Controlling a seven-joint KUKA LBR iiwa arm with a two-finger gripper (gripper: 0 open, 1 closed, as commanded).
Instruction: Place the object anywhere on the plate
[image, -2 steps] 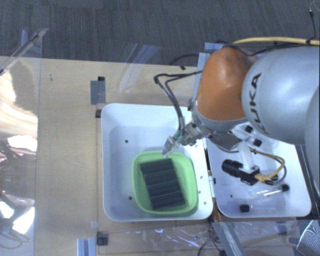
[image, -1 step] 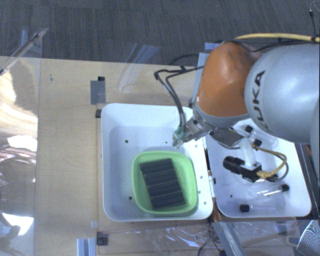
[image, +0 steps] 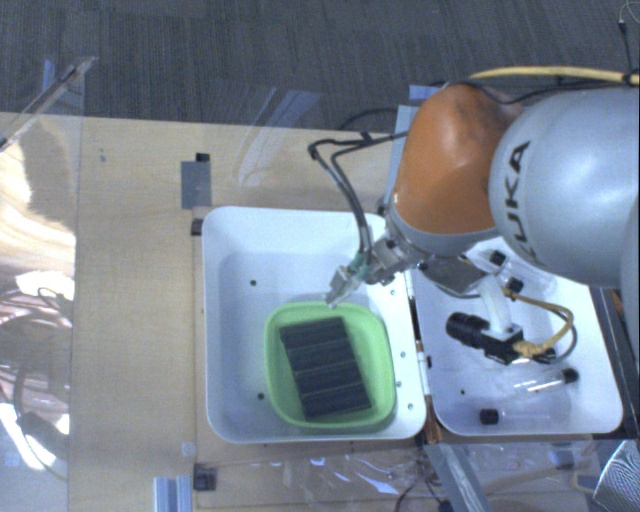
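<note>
Dark ridged block (image: 322, 369) lies flat on green plate (image: 275, 345), inside its rims. Plate sits in left bin (image: 225, 300), toward the near-right corner, with bare floor left and behind. Gripper (image: 343, 285) is over plate's far rim, apart from block; clenched or released, cannot tell. Small black piece (image: 488, 415) is in right bin (image: 600, 400).

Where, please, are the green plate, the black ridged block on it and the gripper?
green plate (image: 273, 365): camera view, its left rim.
black ridged block (image: 323, 368): camera view, its middle.
gripper (image: 340, 288): camera view, its tip.
</note>
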